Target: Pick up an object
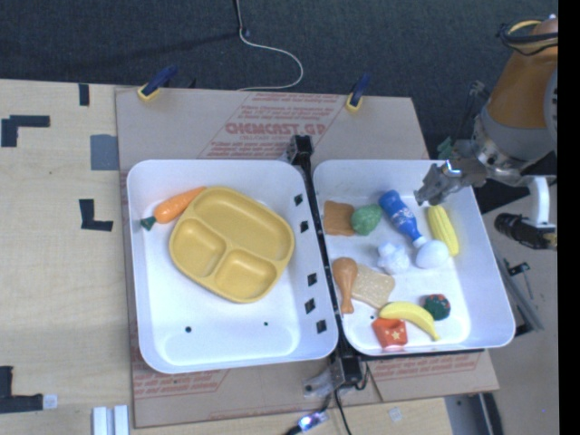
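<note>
Two white bins sit side by side; the gripper [441, 186] hovers at the right bin's [480, 333] two o'clock corner, finger state unclear; just beside it the corn cob [442, 228] lies, long axis eleven-to-five, blue bottle [400, 215] at its nine.

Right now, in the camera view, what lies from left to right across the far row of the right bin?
Tan bread slice → green round vegetable → blue plastic bottle → yellow corn cob, with the gripper just above the corn's far end.
</note>
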